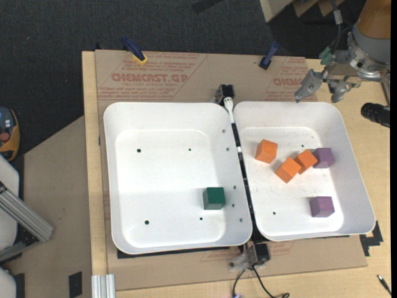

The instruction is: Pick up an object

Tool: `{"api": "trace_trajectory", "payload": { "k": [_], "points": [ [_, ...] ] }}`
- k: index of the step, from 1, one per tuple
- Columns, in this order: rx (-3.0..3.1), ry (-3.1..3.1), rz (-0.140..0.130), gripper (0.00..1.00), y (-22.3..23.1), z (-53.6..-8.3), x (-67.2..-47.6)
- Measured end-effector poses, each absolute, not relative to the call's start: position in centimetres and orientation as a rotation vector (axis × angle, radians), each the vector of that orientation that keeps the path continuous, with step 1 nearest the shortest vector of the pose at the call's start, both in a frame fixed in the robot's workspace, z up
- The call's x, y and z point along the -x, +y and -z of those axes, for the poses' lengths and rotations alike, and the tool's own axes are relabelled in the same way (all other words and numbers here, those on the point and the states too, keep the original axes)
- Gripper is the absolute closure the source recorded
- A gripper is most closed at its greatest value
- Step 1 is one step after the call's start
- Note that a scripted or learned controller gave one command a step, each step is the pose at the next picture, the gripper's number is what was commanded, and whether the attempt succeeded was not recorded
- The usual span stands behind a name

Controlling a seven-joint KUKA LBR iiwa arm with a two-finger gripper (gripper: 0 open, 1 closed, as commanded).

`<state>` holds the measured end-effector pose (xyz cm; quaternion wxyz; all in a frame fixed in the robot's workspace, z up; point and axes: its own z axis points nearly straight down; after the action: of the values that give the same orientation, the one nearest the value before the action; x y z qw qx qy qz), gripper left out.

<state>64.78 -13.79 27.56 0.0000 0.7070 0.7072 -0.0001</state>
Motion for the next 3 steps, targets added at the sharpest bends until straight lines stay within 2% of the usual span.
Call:
{"api": "trace_trajectory", "payload": {
  "k": [1,2,3],
  "points": [
    [-2.223,2.233,0.006,0.0,-7.6,-23.6,-58.7],
    [-2.221,2.233,0.005,0.0,-2.6,-18.1,-58.1],
    [-2.234,2.215,0.011,0.0,-10.0,-13.7,-54.8]
  ]
}}
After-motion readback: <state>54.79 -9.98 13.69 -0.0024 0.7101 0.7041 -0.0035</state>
